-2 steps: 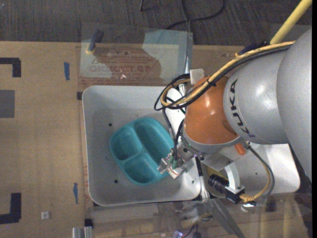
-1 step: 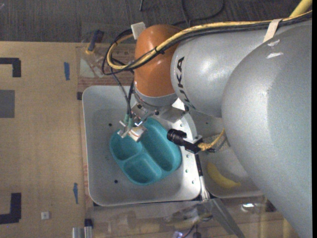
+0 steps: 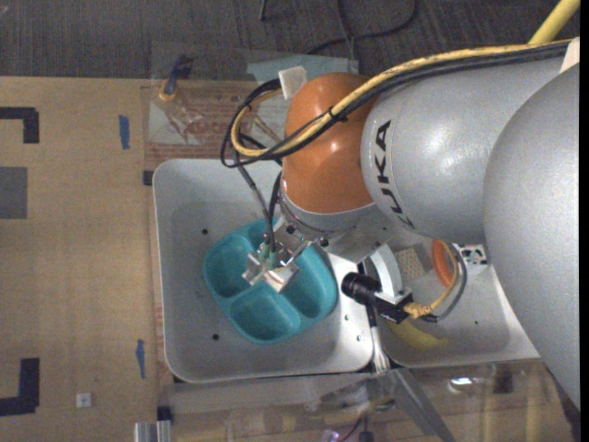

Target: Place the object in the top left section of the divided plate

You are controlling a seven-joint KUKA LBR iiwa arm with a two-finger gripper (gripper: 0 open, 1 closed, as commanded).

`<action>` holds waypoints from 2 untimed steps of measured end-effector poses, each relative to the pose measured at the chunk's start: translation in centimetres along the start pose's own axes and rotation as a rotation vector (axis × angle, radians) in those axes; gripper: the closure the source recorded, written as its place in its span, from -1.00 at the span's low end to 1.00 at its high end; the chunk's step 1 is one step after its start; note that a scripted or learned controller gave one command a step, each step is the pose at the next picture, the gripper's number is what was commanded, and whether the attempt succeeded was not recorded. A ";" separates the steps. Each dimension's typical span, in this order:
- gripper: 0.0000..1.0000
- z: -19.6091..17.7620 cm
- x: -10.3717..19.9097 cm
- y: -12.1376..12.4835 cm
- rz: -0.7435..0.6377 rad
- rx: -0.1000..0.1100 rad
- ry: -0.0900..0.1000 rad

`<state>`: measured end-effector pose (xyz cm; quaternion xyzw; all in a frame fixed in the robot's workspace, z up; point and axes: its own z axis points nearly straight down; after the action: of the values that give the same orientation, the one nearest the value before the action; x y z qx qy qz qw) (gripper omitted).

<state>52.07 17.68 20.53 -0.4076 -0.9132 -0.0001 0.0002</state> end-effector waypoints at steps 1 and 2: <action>-1.00 0.0 0.0 0.0 -0.001 0.000 0.000; 1.00 -1.0 -0.2 0.1 0.002 -0.003 -0.002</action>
<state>52.23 17.61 21.57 -0.4083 -0.9128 -0.0011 -0.0015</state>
